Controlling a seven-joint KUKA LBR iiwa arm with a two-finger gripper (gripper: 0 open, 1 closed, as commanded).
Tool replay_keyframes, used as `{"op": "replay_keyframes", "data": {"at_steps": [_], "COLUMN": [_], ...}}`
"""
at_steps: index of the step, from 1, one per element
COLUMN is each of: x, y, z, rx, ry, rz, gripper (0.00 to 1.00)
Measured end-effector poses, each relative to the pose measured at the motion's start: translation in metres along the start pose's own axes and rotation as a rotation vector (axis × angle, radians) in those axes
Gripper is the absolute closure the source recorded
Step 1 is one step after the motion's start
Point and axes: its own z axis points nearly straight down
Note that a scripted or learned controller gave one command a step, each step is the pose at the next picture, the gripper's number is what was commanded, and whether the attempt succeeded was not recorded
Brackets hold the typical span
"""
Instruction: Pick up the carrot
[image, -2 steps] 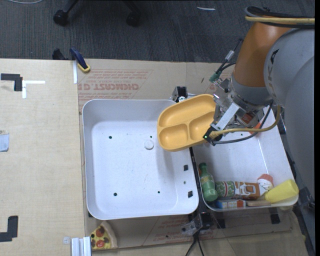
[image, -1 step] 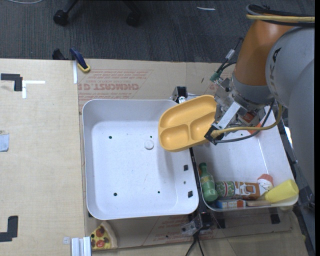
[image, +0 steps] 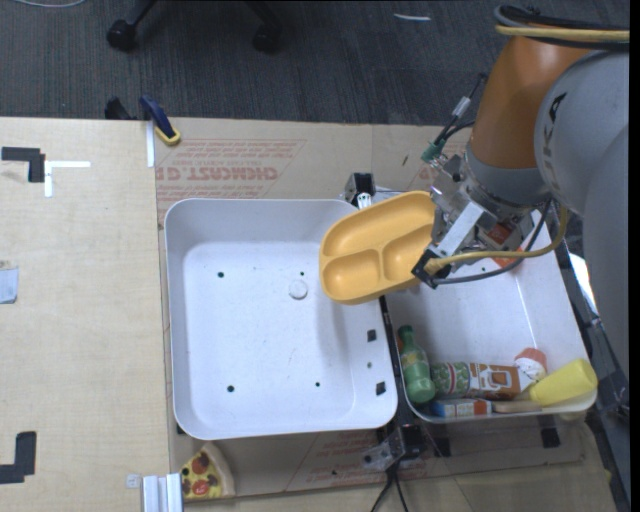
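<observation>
A small orange and white piece (image: 530, 360), which may be the carrot, lies at the near right of the right bin (image: 500, 310), partly behind a yellow wedge (image: 566, 383). My gripper (image: 437, 222) hangs over the far left of that bin, well away from the orange piece. It is shut on the right rim of a yellow two-compartment dish (image: 372, 247). The dish is lifted and tilted, and reaches out over the divider between the bins.
Along the right bin's near wall lie a green bottle (image: 413, 365), a ketchup bottle (image: 477, 378) and a flat red and white pack (image: 462, 407). A small white disc (image: 298, 290) sits in the left bin (image: 200, 330). A toy pizza slice (image: 203, 474) lies outside, at the near left.
</observation>
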Motion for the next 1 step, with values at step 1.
{"op": "replay_keyframes", "data": {"at_steps": [1], "x": [-0.0007], "y": [-0.0005], "z": [-0.0051], "rx": [0.005], "ry": [-0.010], "rz": [-0.005], "gripper": [1.00]}}
